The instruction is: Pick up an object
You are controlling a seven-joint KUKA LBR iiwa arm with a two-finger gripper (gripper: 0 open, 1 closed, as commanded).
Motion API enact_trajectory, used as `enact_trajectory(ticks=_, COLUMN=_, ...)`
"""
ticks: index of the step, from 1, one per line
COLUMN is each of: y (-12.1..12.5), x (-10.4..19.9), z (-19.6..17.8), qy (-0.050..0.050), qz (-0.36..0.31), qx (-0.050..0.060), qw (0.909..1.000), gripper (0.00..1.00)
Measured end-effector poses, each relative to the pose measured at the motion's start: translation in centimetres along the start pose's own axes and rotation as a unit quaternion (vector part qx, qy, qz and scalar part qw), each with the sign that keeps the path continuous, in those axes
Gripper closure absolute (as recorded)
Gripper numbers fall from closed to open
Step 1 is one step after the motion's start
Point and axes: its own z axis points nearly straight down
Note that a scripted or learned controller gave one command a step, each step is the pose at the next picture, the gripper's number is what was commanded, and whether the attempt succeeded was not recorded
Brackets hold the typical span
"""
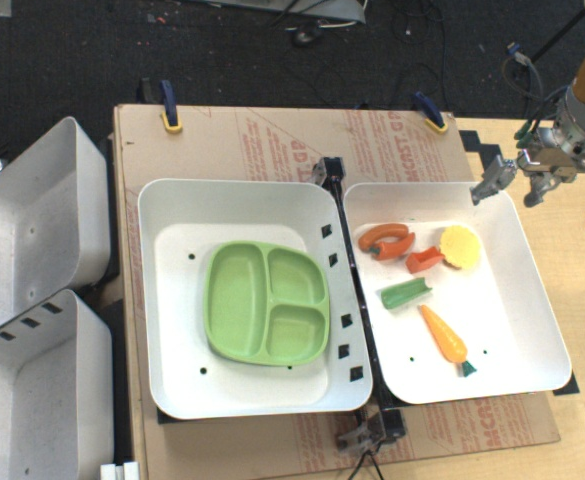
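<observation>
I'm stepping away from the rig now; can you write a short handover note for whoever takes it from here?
Gripper: open, holding nothing, at the right bin's far right corner.
Right bin: orange curved piece, red piece, yellow round piece, green piece, carrot, all loose on the floor.
Left bin: green divided plate.
Done: nothing picked yet.
Left: descend on an object, grasp and lift.

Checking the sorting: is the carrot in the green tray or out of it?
Out. The carrot lies in the right bin; the green tray sits in the left bin.
</observation>
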Motion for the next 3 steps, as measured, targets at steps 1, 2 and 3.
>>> enact_trajectory(ticks=1, y=0.2, x=0.1, z=-0.9, qy=-0.001, qz=-0.002, qx=-0.006, qw=1.0, gripper=0.0)
enact_trajectory(ticks=2, y=0.0, x=-0.7, z=5.1, qy=-0.001, qz=0.0, qx=-0.004, qw=1.0, gripper=0.0)
enact_trajectory(ticks=3, y=0.3, x=0.3, z=10.9, qy=-0.001, qz=-0.002, qx=-0.005, qw=1.0, gripper=0.0)
